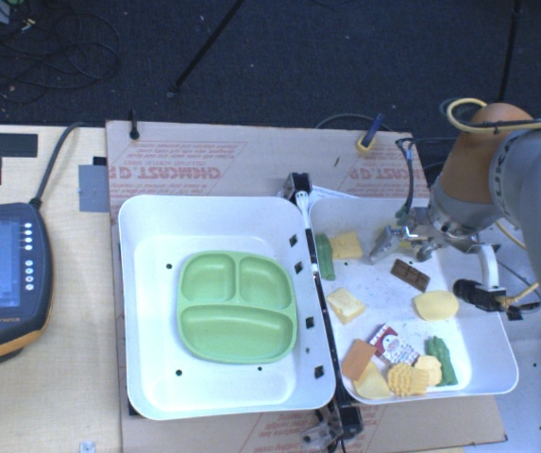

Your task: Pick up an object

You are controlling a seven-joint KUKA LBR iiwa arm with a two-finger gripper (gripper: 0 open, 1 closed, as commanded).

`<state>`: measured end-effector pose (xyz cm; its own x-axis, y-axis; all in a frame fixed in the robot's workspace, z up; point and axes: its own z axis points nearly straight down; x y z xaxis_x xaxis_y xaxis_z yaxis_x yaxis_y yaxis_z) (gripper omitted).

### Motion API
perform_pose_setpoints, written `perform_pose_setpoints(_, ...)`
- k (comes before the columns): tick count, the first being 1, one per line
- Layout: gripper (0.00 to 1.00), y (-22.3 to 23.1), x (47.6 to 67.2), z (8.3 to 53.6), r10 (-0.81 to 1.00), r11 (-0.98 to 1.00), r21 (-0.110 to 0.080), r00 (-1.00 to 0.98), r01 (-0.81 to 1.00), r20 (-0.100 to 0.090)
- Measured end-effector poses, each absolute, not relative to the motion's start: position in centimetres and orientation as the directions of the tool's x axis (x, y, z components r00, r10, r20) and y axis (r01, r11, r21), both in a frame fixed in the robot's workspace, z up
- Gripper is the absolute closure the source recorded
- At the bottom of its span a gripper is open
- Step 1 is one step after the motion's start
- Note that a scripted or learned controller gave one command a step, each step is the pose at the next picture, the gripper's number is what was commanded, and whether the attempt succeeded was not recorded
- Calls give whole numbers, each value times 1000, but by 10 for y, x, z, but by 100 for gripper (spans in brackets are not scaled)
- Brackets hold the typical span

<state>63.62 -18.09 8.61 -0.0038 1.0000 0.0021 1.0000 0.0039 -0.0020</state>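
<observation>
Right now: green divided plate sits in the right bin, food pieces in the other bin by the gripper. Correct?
Not quite. The camera view shows the green divided plate in the left bin, not the right. The food pieces do lie in the other bin, by the gripper.

Two bins are sitting side by side on the bench (81, 385): the left bin (147, 347) is holding a divided tray (236, 307), the right bin (497, 371) a scatter of toy food. A handheld pendant (1, 276) is lying left of both, on the bench.
</observation>
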Motion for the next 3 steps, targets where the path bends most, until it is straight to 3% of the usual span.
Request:
perform_pose_setpoints(1,0,-200,584,87,1000,-1,-2,1,1000,2)
perform_pose_setpoints(2,0,-178,625,86,1000,4,-1,-4,1000,1)
perform_pose_setpoints(3,0,-165,594,87,1000,-2,-1,2,1000,0)
